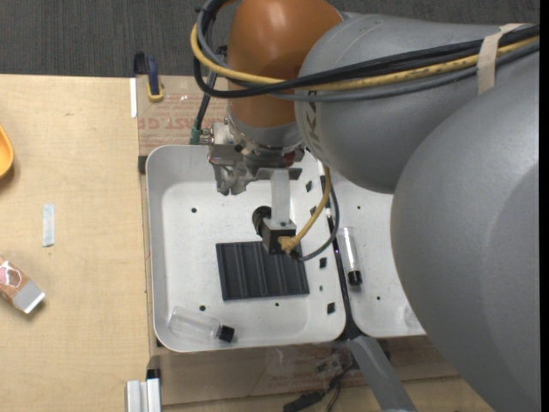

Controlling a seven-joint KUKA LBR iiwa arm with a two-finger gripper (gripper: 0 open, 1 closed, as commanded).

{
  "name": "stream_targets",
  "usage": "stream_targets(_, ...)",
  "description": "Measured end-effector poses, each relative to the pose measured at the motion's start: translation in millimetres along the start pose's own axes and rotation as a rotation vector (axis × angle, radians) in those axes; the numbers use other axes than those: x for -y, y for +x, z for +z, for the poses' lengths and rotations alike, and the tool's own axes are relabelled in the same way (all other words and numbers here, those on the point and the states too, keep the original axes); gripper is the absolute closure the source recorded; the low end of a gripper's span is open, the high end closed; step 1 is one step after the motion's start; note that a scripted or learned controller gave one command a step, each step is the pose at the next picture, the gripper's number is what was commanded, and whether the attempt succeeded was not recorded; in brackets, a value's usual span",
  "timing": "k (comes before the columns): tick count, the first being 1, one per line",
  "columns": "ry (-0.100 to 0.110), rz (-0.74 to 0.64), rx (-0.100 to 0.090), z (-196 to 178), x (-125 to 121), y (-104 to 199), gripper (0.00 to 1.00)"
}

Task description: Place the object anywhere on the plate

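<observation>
A black ribbed rectangular plate [262,270] lies flat in the left white bin [171,230], near its middle. In that bin's front left corner a clear vial with a black cap [199,327] lies on its side, apart from the plate. A pale marker with a dark tip [348,257] lies in the right bin, right beside the wall between the two bins. My gripper [230,178] hangs over the back of the left bin, behind the plate and well away from the vial. Nothing shows held in it.
The grey arm and its orange band [274,50] cover most of the right bin [386,316]. On the wooden bench to the left lie a small grey strip [48,226], a wrapped packet [19,286] and an orange thing [3,153] at the edge. A blue clamp [151,74] stands behind the bin.
</observation>
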State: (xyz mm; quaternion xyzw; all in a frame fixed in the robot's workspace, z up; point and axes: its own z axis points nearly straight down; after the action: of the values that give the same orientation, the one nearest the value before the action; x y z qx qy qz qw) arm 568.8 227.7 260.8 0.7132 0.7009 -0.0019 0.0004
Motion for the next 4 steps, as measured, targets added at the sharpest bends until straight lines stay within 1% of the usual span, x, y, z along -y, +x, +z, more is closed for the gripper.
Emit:
stream_targets(1,0.002,0.014,0.001,3.2,24.4,-0.6,1.00)
stream_targets(2,0.002,-0.153,0.000,-9.9,56.6,-31.0,1.00)
stream_targets(3,0.003,0.201,0.001,-9.5,91.4,-9.1,1.00)
stream_targets(4,0.002,0.395,0.001,15.0,65.9,-2.4,1.00)
